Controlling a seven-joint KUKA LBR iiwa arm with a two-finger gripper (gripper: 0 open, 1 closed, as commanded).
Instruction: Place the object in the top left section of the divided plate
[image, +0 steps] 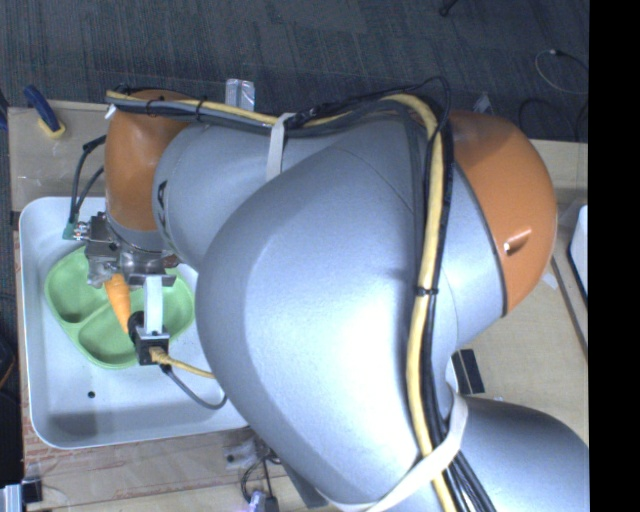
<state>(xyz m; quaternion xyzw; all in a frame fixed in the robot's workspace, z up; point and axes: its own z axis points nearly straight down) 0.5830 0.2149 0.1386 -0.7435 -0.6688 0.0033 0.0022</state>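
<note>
Here, carrot (119, 299) lies over green plate (70, 300), just under pincer (125, 282); grip state we cannot tell. We judge carrot light, stiff, probably slick plastic; take mid-body, across width.

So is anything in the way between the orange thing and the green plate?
Nothing visible is. The orange object is right at the end effector, directly over the green divided plate in the white bin.

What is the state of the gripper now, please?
Gripper: over the green divided plate, with an orange object at it; open or shut cannot be told.
</note>
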